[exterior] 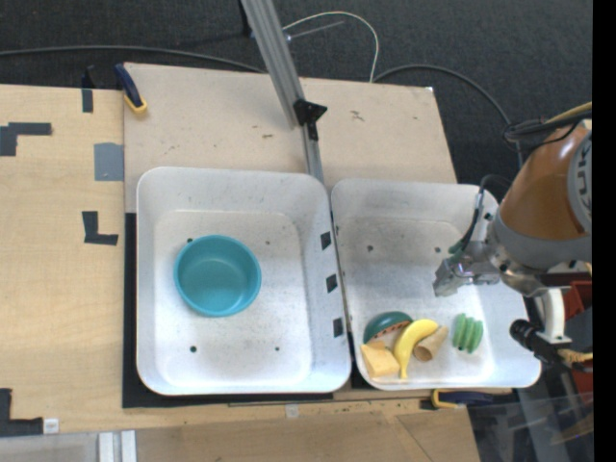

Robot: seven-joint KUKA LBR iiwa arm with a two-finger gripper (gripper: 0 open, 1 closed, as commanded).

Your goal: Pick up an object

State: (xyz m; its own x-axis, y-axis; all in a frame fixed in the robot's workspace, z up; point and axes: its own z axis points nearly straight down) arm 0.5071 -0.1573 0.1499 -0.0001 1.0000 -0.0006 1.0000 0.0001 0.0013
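Bench (231,133) with two white bins (154,258)

The right bin (404,210) is open across its far half, while a banana (414,340), green piece (468,333) and other bits crowd its near edge.

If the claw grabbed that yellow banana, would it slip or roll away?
The banana looks smooth and glossy, probably a plastic toy, so it may slip between hard fingers. Its curved shape makes it likelier to swivel than roll far. It lies packed against other items in the right bin's corner, so pushing it would probably nudge them too.
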